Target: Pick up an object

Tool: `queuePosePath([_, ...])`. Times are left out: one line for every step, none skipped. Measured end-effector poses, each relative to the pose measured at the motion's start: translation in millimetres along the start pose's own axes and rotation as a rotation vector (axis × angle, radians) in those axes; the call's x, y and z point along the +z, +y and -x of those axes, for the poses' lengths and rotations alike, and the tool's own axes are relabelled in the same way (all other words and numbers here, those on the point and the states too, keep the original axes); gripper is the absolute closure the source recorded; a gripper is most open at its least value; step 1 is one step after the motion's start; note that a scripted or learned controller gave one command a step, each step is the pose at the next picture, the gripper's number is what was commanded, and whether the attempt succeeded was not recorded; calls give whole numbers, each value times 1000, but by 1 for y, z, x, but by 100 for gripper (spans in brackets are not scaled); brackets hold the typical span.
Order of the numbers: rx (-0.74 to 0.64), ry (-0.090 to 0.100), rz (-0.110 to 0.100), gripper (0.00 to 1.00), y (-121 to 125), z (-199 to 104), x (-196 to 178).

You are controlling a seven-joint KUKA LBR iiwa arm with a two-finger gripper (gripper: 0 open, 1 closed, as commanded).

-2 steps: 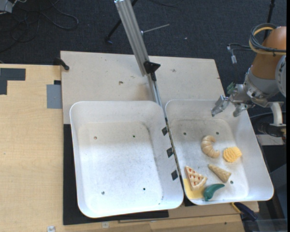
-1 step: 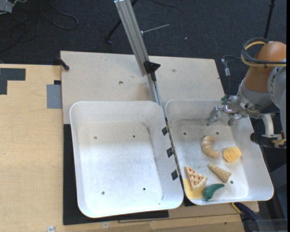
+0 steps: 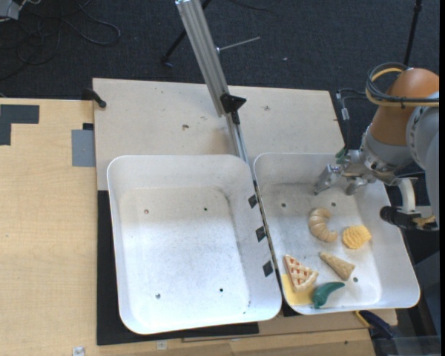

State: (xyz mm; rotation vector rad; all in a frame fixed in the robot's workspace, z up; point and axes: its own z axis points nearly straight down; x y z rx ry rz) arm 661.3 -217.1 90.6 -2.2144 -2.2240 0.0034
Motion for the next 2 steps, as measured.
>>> queuePosePath([-2,-1,2,100,1,0,-11])
queuePosePath([2,-3,9,100,5,3,-75])
